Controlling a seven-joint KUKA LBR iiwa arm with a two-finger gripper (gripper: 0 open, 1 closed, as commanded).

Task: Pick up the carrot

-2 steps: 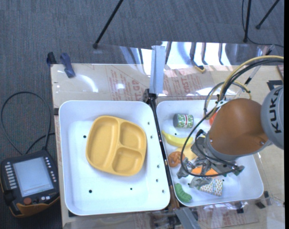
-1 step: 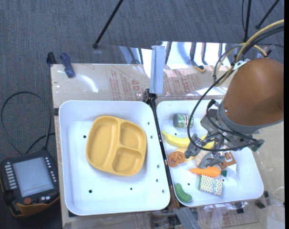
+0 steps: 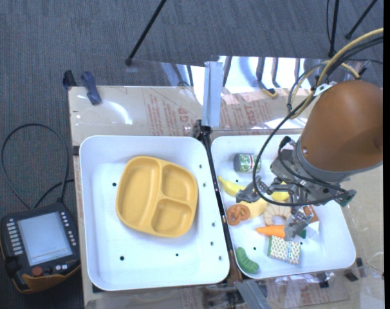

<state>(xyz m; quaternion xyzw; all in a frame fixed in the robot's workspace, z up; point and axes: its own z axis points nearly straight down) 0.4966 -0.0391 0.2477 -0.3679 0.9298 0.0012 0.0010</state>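
Note:
The carrot (image 3: 271,231) is a small orange cone lying on its side near the middle of the right bin (image 3: 340,250), tip pointing left. My gripper (image 3: 297,223) hangs low over the carrot's thick right end, touching or just above it. The grey wrist and the big orange band (image 3: 344,125) cover the bin's upper right part and hide whatever lies beneath them.
Around the carrot lie a patterned packet (image 3: 285,250), a green pickle (image 3: 247,260), a brown pretzel-like piece (image 3: 238,213), a banana (image 3: 228,187) and a green can (image 3: 246,163). The left bin (image 3: 102,250) holds a yellow divided plate (image 3: 157,196).

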